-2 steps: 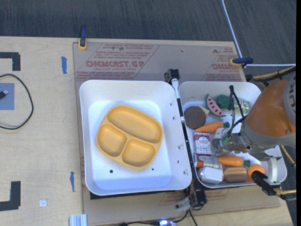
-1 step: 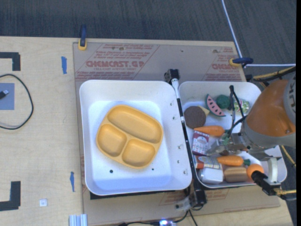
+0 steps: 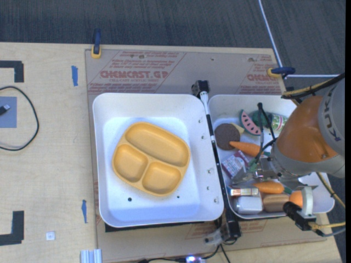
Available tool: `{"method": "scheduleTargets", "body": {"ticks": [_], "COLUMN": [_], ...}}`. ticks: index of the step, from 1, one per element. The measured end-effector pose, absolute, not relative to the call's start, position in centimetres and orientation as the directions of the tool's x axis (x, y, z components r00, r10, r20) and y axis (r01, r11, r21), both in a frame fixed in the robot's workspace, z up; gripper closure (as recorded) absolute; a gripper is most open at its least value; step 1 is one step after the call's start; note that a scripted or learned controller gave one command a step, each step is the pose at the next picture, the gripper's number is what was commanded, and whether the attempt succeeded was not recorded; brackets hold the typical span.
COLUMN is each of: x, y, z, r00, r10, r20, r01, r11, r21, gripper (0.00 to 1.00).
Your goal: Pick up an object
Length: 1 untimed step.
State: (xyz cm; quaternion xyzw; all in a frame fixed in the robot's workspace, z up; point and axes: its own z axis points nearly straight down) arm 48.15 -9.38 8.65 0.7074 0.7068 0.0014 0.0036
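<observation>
The arm (image 3: 310,133) reaches in over the right bin (image 3: 219,109), its gripper (image 3: 253,174) down among the toys near that bin's middle. Whether it is open or closed, I cannot tell. In this bin: a carrot (image 3: 245,146) just above the gripper, a brown disc (image 3: 226,135) up-left of it, a watermelon slice (image 3: 250,121) toward the bin's far side, and a second carrot (image 3: 270,188) just below the gripper. Left of this bin, touching it, sits the other bin (image 3: 104,119) with a yellow divided plate (image 3: 151,158).
</observation>
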Motion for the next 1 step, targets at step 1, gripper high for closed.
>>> {"method": "scheduleTargets", "body": {"ticks": [1], "x": [48.35], "y": [-9.36], "z": [9.73], "r00": [0.001], "r10": [1.0], "r20": [-0.004], "r01": [1.0], "r11": [-0.001], "r21": [0.013], "gripper": [1.0]}}
